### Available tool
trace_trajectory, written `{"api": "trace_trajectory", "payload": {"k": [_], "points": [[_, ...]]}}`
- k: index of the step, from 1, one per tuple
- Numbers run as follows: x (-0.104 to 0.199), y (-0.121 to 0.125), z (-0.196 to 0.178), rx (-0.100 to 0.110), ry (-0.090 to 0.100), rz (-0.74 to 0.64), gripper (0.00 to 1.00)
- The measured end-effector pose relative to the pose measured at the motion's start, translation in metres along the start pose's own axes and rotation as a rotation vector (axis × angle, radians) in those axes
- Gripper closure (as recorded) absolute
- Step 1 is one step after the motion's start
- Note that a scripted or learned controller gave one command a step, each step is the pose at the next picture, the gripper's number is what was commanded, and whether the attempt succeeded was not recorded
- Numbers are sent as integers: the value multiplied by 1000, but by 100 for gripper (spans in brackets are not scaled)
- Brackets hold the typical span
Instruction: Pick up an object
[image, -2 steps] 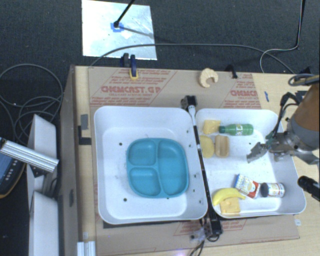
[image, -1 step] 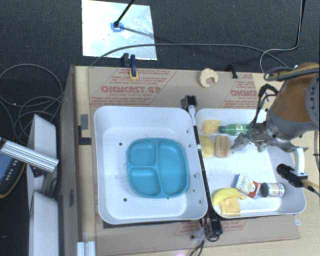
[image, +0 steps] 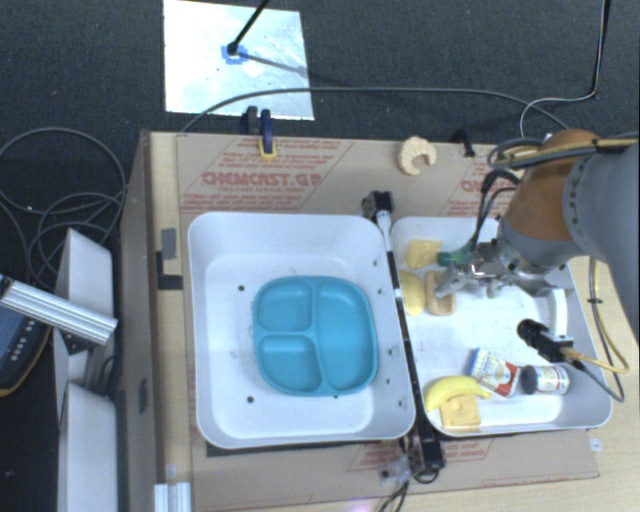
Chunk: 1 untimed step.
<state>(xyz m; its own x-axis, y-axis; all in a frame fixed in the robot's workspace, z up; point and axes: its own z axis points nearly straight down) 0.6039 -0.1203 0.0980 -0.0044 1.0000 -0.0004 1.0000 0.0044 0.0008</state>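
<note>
My gripper (image: 447, 283) reaches into the right bin (image: 590, 400) from the right and hangs low over its upper left part. Just beneath its tip lies a small beige piece (image: 441, 302), and I cannot make out whether the gripper touches it. A pale yellow chunk (image: 421, 252) sits in the bin's back left corner. Another pale yellow piece (image: 411, 293) lies by the left wall. At the front lie a banana (image: 447, 389), a yellow wedge (image: 462, 412), a small colourful carton (image: 492, 369) and a little bottle (image: 548, 380).
The left bin (image: 230, 250) holds a blue divided plate (image: 313, 334). A beige pastry-like item (image: 417, 155) lies on the cardboard behind the bins. A black clip (image: 379, 206) sits at the top of the wall between the bins.
</note>
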Motion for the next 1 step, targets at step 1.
{"api": "trace_trajectory", "payload": {"k": [1], "points": [[16,52,13,48,3,14,0]]}}
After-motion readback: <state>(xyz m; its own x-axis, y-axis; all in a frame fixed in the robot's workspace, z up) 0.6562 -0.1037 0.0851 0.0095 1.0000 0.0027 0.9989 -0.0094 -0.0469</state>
